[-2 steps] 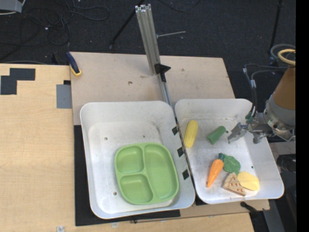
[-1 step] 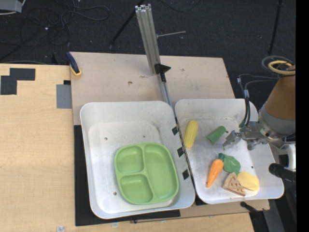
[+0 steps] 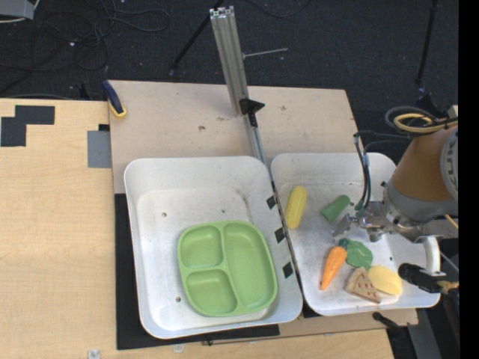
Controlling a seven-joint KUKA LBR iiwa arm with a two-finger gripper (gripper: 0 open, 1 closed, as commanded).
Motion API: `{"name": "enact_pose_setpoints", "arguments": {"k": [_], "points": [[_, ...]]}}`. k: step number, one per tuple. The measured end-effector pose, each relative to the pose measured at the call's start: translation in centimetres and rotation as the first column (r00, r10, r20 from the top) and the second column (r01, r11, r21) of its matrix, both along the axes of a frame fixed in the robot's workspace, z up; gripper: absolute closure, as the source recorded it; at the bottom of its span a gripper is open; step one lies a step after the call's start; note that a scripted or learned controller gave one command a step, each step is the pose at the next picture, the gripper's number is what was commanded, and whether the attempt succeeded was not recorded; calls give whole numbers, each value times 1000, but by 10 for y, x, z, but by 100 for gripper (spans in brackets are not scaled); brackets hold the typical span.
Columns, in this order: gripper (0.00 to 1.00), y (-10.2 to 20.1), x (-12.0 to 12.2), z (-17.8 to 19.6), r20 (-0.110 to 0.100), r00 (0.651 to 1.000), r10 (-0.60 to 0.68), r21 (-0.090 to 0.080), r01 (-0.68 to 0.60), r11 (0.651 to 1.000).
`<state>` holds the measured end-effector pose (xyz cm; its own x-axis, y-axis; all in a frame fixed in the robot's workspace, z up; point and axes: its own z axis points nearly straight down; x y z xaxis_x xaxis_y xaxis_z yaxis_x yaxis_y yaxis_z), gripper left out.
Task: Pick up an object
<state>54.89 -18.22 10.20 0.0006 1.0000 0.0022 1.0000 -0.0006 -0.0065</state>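
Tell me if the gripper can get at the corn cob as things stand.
Probably yes. The corn cob lies alone near the right bin's left wall, bare floor around it. The gripper sits further right, above the other toys; nothing stands between them.

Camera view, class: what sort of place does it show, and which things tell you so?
Probably a robotics lab workbench. A robot arm reaches over two white bins, toy foods such as a corn cob and carrot lie inside one, and cables trail across the dark floor.
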Motion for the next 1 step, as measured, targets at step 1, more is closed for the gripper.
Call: {"name": "enact_pose_setpoints", "arguments": {"k": [1], "points": [[0,0,1,-10,5,1000,0,0,0,1000]]}}
